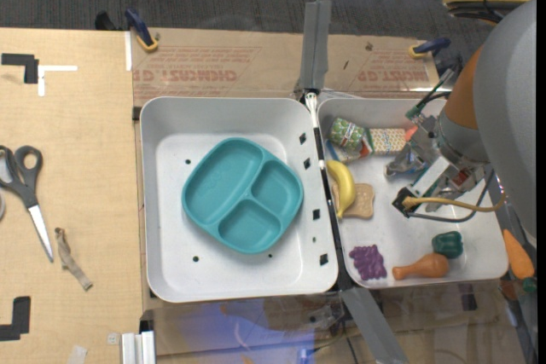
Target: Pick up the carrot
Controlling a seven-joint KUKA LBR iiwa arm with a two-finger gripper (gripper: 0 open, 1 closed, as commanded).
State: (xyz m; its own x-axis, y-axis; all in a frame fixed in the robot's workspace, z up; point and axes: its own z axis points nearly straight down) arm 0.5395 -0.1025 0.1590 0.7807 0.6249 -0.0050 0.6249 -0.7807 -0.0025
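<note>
One carrot (421,268) lies in the right bin (486,268); claw (408,166) state unclear.

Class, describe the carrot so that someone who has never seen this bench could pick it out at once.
Start at the right-hand white bin. Along its near edge lie purple grapes, then the carrot, with a green pepper just behind its thick end. The carrot is the only orange, tapered thing lying in that bin.

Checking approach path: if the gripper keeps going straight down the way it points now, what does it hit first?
Likely bare floor of the right bin, left of the gripper. The carrot lies nearer the front wall, off that line. Depth is unclear.
</note>
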